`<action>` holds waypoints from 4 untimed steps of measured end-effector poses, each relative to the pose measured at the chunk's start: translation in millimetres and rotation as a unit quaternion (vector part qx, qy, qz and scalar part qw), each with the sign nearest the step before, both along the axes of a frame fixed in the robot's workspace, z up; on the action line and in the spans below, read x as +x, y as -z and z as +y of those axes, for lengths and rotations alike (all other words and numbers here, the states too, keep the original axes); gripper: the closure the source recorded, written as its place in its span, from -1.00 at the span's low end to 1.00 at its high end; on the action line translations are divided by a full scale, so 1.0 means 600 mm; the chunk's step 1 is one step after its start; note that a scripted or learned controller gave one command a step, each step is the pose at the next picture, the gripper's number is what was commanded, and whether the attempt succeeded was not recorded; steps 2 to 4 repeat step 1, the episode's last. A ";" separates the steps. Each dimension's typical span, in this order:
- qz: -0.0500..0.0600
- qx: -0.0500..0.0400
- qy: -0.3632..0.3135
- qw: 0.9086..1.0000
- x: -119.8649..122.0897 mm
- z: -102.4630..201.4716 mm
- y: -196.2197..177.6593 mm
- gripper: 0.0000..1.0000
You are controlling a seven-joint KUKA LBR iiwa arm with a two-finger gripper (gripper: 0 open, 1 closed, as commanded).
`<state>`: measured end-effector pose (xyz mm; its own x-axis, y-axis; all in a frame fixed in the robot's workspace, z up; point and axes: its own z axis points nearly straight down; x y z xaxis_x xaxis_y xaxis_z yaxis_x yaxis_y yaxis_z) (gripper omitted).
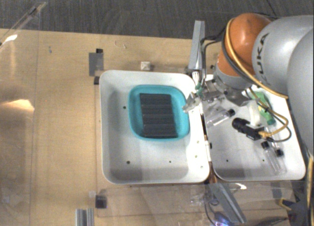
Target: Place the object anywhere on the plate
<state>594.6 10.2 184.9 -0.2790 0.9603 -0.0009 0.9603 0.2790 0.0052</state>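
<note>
1. Table (pixel 49 137): pale wood surface carrying two shallow white bins side by side.
2. Left bin (pixel 113 171): holds a teal plate (pixel 133 117) with rounded corners, set toward its far right part.
3. Dark ridged slab (pixel 158 116): lies flat on the plate, roughly centred, within the rim.
4. Right bin (pixel 235 168): the arm reaches over its far half.
5. Tool (pixel 192 101): sits at the divide between the bins, just beside the plate's right rim; whether it is open or closed cannot be told.
6. Arm (pixel 289 53): grey with an orange band, at far right.
7. Small pale cube (pixel 145 65): on the table beyond the left bin.
</note>
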 end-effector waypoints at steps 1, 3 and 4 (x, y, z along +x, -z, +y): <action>-0.001 -0.001 -0.102 0.995 0.114 -0.096 -0.002 -1.00; -0.001 -0.001 -0.102 0.995 0.114 -0.096 -0.002 -1.00; -0.001 -0.001 -0.102 0.995 0.114 -0.096 -0.002 -1.00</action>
